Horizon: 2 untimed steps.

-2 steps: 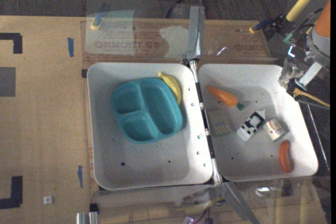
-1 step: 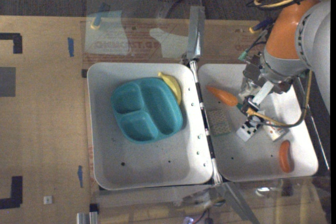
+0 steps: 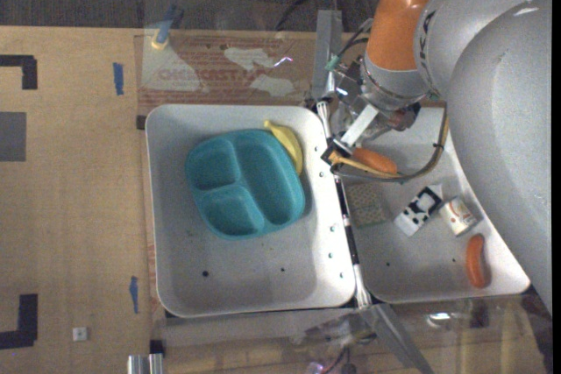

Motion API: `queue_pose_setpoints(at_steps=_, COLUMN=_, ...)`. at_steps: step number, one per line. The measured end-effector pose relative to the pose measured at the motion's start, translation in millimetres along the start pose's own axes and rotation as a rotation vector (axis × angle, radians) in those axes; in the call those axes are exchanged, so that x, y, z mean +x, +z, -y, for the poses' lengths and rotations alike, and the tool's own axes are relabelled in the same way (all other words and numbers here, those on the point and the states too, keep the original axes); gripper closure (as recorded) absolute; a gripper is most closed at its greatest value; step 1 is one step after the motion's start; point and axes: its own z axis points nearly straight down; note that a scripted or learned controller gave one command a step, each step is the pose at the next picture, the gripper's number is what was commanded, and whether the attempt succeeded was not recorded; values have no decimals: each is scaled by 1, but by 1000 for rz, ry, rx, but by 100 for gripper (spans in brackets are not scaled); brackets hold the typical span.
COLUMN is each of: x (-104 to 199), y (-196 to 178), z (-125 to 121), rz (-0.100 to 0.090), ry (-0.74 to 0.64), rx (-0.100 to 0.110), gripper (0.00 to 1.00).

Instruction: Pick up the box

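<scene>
Pincer [image 3: 337, 153] work first: it hangs at the end of the grey arm [image 3: 491, 57], over the seam where the two white bins meet, and its spread (wide or narrow) cannot be told from this slant. Just beside it, on the side toward the arm, lies an orange oblong thing [image 3: 375, 160], so close that contact cannot be ruled in or out. A little below the pincer in the view sits a greenish mesh pad [image 3: 367, 204] on the floor of the arm-side bin [image 3: 412, 271]. On the opposite side of the pincer, near it, a yellow banana [image 3: 287, 140] curves along the edge of a teal divided plate [image 3: 245, 184], both in the other bin [image 3: 166, 215]. The box [image 3: 419, 210], small and white with black squares printed on it, rests beyond the mesh pad, apart from the pincer and not held. A small pale can [image 3: 458, 215] lies just beside the box, farther out. An orange sausage-shaped piece [image 3: 476, 261] lies farther still, well apart from the pincer. Both bins stand on the tan counter [image 3: 70, 188].
</scene>
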Motion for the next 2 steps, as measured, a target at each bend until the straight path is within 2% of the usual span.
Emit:
queue_pose_setpoints(at_steps=1, x=-67, y=-87, z=-62, rz=1, ry=417, rx=0, gripper=100)
queue_pose_setpoints(at_steps=2, x=-140, y=-172, z=-85, rz=1, ry=132, rx=-1, gripper=100)
